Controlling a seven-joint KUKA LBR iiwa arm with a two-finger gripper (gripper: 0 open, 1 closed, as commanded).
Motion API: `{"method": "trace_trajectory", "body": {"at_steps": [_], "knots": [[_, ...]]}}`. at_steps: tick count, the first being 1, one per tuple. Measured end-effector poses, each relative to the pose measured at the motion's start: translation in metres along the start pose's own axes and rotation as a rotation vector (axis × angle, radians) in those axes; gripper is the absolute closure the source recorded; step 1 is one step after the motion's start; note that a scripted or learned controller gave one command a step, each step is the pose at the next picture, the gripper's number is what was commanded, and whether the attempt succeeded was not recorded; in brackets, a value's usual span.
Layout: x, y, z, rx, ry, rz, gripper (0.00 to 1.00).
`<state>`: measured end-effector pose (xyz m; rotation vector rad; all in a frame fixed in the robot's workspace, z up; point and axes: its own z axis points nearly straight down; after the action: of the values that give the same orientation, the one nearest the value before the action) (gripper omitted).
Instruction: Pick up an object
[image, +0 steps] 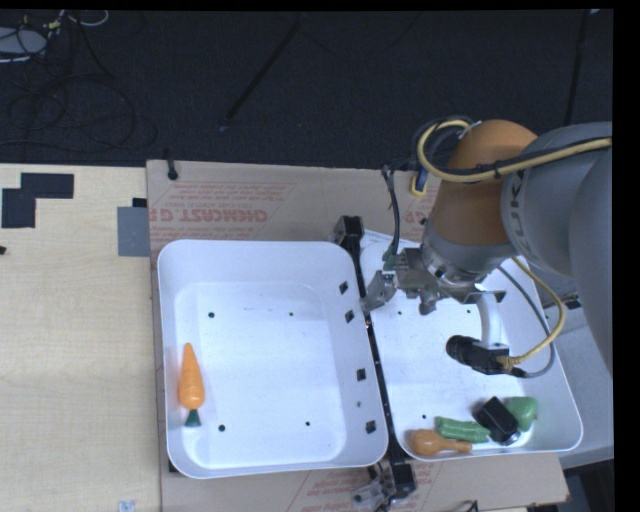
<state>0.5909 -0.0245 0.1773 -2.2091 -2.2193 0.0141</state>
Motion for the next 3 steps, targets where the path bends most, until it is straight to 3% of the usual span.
{"method": "trace_trajectory", "body": {"at_steps": [1,2,3], "knots": [[0.079,0.055,-0.072,-0.021,0.002,-0.004,0.00],[0.074,0.052,-0.078,-0.010,-0.001,0.001,1.00],[0.110,0.052,-0.210,-0.026,0.002,-0.001,1.00]]}}
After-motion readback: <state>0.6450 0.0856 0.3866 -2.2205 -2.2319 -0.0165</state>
